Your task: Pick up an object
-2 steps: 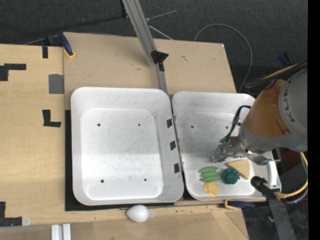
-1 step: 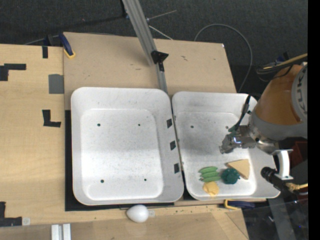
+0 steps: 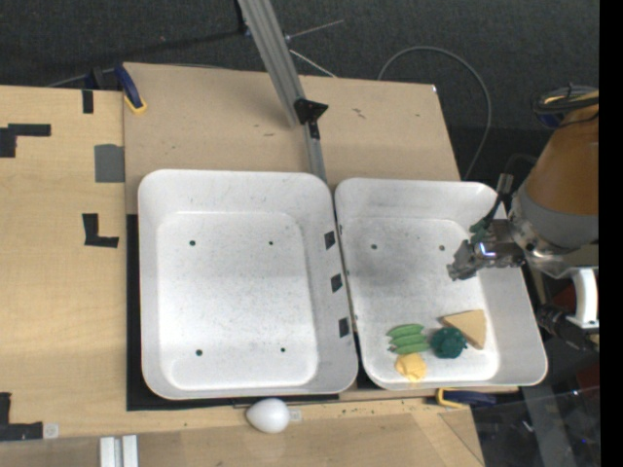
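Observation:
The right bin (image 3: 389, 212) holds a small cluster at its near end: a tan wedge (image 3: 468, 327), a dark teal lump (image 3: 448, 343), a green ridged piece (image 3: 408, 337) and a yellow piece (image 3: 412, 365). My gripper (image 3: 465, 260) hangs over the right side of that bin, above and apart from the cluster. The orange-banded wrist (image 3: 569, 168) rises behind it at the right edge. Nothing shows between the fingers, and their spread is too small to make out.
The left bin (image 3: 175, 193) sits beside the right one on the bench. A white egg-shaped object (image 3: 268, 415) lies on the bench in front of the bins. A grey metal rod (image 3: 277, 52) slants down toward the gap between the bins. A cable (image 3: 428, 66) loops behind.

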{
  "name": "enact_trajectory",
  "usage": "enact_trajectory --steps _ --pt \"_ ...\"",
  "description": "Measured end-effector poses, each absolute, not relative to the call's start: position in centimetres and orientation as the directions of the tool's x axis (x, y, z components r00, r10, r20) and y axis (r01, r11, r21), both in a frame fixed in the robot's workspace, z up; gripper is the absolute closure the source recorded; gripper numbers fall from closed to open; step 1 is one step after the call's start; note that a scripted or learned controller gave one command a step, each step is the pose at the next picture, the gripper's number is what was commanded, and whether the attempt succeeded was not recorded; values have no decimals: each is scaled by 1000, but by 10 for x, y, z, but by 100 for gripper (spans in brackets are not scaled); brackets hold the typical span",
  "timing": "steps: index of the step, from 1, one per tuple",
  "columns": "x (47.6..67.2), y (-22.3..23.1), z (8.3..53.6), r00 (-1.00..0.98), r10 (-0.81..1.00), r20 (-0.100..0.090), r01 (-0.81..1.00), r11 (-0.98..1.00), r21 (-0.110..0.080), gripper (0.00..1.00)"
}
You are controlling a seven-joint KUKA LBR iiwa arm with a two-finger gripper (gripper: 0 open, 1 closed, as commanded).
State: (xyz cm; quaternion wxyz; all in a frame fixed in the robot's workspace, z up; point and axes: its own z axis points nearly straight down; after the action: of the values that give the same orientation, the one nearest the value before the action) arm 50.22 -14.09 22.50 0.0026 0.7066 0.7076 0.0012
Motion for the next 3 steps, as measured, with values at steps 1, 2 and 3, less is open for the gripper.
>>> enact_trajectory --steps 1,2,3 --pt "503 -141 233 -1 1000 0 1000 1 0 100" --pt "500 -84 221 -6 1000 2 1000 6 -3 100" --pt "501 -35 213 -6 1000 2 1000 6 -3 100"
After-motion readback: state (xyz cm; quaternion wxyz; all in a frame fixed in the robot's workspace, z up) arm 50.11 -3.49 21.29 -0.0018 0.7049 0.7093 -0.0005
